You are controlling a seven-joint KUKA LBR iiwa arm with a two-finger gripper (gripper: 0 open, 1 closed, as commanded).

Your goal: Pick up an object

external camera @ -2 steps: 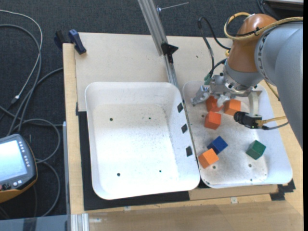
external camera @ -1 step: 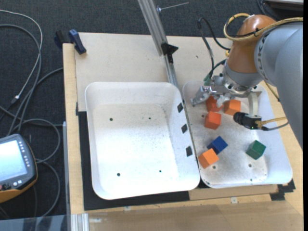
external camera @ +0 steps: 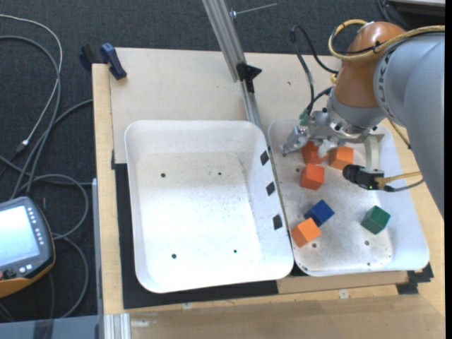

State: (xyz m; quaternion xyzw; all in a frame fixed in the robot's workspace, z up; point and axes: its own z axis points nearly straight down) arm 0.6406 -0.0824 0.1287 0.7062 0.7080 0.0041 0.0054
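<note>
My gripper (external camera: pixel 311 138) hangs low over the back of the right bin (external camera: pixel 402 253), on the grey arm that comes in from the right. Directly under it sits a red block (external camera: pixel 310 153), partly covered by the gripper. An orange block (external camera: pixel 342 157) lies just to its right, and a second red block (external camera: pixel 312 176) just in front. Nearer the front of this bin lie a blue block (external camera: pixel 322 212), an orange block (external camera: pixel 306 232) and a green block (external camera: pixel 376 219).
The left bin (external camera: pixel 141 147) stands beside the right one, with small black clips along the shared wall (external camera: pixel 272 188). A slanted metal rail (external camera: pixel 224 34) crosses the back of the bench. A blue clamp (external camera: pixel 113 60) sits at the bench's back left corner.
</note>
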